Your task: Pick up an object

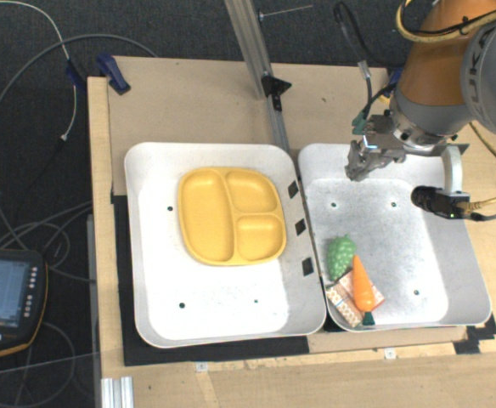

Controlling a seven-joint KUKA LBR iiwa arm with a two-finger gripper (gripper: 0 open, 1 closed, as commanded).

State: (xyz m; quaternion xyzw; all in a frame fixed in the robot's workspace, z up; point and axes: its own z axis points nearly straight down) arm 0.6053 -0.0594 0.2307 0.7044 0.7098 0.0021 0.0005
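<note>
Carrot (pixel 363 286): orange toy carrot with a green tip, lying in the right bin (pixel 435 253) near its front-left corner, pointing roughly from back to front.
Green object (pixel 341 254): knobbly green item just behind the carrot, touching or nearly touching its upper end.
Packet (pixel 345 300): small patterned flat item under or beside the carrot, against the bin's front-left rim.
Position relative to gripper: all three items sit well apart from the gripper (pixel 360 165), toward the front of the bin, while the gripper is over the back-left part of the same bin.
Gripper state: cannot tell how far it is open; nothing visible in its grasp.
Arm pose: grey arm (pixel 477 49) enters from the right, orange band (pixel 443 41) above the wrist, wrist angled down and to the left toward the bin's back edge.
Cable fitting (pixel 439 200): black fitting with a lead hangs beside the wrist, over the right bin's back-right area.
Left bin (pixel 155 228): holds a yellow divided tray (pixel 231 215) with three compartments, lying flat near the middle.
Bench (pixel 180 92): pale wood surface bearing both bins side by side.
Pole (pixel 250 32): metal upright rising behind the gap between the bins.
Pendant (pixel 6 300): handheld screen unit on the floor left of the bench.
</note>
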